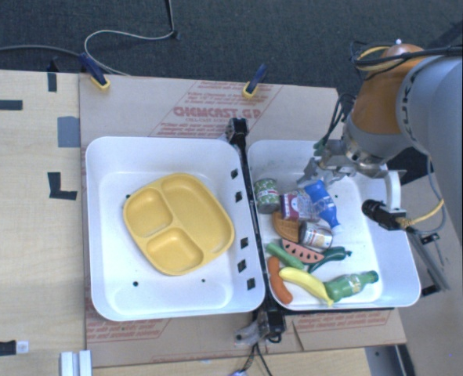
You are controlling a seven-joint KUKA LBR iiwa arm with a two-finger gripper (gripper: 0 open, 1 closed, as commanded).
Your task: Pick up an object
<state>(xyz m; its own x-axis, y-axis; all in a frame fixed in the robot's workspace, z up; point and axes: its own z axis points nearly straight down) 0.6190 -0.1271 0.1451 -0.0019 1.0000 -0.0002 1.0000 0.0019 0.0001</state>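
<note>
The gripper (323, 171) hung over the right bin (396, 276), directly above a blue crumpled bottle (322, 200) touching its tip; whether it pinched anything could not be told.

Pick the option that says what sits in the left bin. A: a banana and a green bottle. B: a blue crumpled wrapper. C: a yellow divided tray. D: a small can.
C: the yellow divided tray lies alone on the floor of the left bin, while the banana, green bottle and the other small items are piled in the right bin.
</note>
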